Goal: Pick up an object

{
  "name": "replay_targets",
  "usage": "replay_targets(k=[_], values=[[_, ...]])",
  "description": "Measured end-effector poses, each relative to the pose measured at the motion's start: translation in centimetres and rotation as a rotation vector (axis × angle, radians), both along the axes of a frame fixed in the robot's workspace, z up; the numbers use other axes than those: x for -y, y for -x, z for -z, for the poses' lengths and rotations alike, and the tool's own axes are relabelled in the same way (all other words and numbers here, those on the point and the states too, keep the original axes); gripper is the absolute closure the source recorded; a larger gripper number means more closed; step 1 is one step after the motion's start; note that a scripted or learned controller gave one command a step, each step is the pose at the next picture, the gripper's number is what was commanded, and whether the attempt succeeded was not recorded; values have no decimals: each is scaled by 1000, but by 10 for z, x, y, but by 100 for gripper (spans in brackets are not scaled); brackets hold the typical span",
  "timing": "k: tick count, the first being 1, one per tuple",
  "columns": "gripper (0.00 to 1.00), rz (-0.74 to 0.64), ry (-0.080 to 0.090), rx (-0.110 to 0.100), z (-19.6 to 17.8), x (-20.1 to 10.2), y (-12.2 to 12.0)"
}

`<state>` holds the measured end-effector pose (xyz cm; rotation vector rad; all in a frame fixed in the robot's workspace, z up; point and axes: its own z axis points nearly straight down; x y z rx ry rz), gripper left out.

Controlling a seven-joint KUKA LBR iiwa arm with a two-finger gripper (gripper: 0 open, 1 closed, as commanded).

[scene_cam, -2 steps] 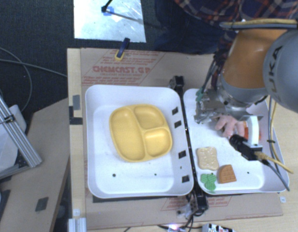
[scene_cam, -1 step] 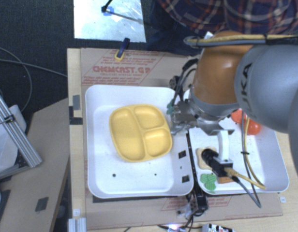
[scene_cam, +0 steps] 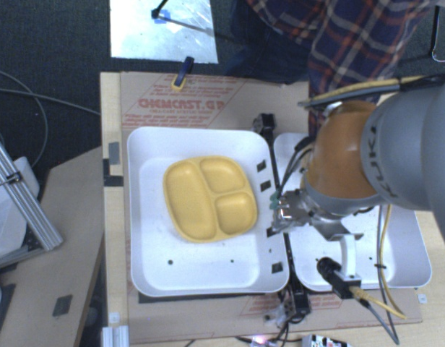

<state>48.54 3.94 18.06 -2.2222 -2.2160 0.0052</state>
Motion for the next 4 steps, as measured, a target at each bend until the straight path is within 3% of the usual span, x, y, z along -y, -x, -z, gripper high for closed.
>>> replay_targets(k=[1, 2, 3, 4], values=[[100, -8, -2, 19, -115, 1, -3], [100, -10, -2, 13, -168, -30, -2], [100, -14, -4, 11, -214, -90, -1], [100, -1, -2, 17, -306, -50, -2]])
